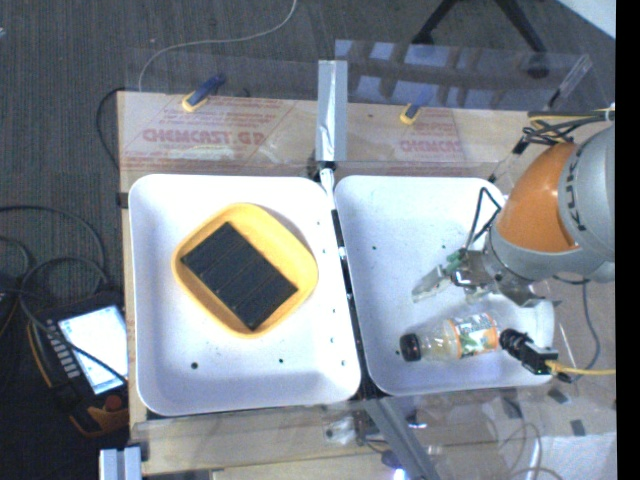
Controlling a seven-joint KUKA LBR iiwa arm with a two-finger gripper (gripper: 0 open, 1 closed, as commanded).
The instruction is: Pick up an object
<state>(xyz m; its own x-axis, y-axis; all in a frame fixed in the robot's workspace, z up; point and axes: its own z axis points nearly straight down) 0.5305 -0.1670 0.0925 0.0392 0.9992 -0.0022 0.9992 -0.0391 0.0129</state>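
Fingers sit low over the right bin, pointing left and slightly down-view from the wrist. Pads look pale and blurry against the white floor, so can't tell if they're apart or together. Nothing visibly between them.

Closest pickable thing: a small clear bottle lying on its side in the same bin, just down-view of the fingers, near but apart from them. Dark cap points left, label with orange and green in the middle, base points right toward the arm. Long axis runs roughly left-right across the bin, tilted a touch upward on the right end.

Key relation: the bottle lies toward the near edge of the bin from the fingers, and its long axis runs close to the line the fingers point along. My read: the grip needs to shift toward the near edge and close across the bottle's narrow width, not along its length. Round, clear plastic on its side will likely roll if nudged off-centre.

Further out: the grey arm with its orange band fills the right side. The left bin holds a yellow dish with a dark flat panel resting in it, well apart from the fingers. Both bins sit on the counter
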